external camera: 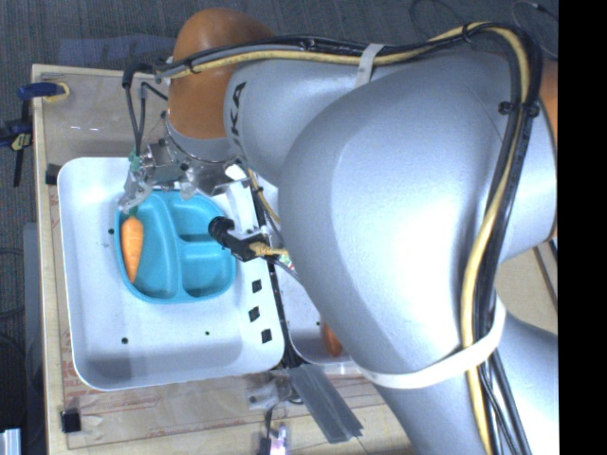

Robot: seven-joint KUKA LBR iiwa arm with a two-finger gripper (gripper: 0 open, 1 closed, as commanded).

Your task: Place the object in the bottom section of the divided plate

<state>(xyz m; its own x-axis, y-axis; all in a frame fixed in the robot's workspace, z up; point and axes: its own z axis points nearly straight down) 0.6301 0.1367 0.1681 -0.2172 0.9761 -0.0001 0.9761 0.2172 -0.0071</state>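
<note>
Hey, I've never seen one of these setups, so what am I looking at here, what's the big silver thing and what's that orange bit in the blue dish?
The big silver shape is a robot arm, seen from a camera fixed above a workbench and looking down at a slant. The arm reaches in from the right and hides much of the scene. Its orange band sits above the wrist, and below that is its claw, hovering at the top edge of a blue divided plate. The plate lies in a shallow white bin. The orange thing is a carrot, lying in the plate's left-hand section. It lies apart from the claw. I cannot tell whether the claw is open or shut.
</note>
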